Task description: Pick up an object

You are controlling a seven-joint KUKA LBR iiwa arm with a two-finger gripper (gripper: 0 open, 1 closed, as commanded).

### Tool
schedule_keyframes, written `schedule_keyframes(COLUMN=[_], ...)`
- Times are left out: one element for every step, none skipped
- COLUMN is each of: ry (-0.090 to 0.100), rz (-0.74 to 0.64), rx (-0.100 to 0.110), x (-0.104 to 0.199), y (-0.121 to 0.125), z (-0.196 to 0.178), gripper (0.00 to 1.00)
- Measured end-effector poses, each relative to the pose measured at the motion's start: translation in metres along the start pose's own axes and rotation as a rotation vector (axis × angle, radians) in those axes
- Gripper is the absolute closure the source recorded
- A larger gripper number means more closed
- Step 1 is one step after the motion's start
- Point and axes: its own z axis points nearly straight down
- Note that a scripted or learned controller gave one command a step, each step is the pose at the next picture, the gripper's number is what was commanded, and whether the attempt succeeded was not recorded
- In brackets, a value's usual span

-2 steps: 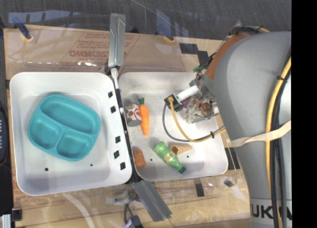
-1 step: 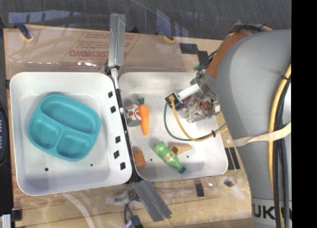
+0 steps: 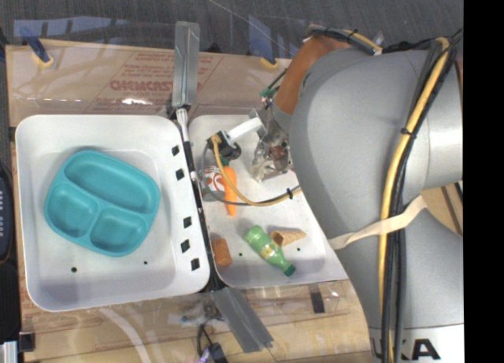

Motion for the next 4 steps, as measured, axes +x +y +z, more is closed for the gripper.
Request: schedule_keyframes(ry=[0.000,-0.003,0.003,0.001], rz=[0.007,-0.001,-0.010,-0.018], rx=[-0.002,0.000,0.015,0.018], x=[0.000,0.001,-0.012,-0.011], y=[0.043,0.041,0.076,0.074], z=[-0.001,-0.010,-0.001,-0.010], gripper=[1.00,1.00,1.00,1.00])
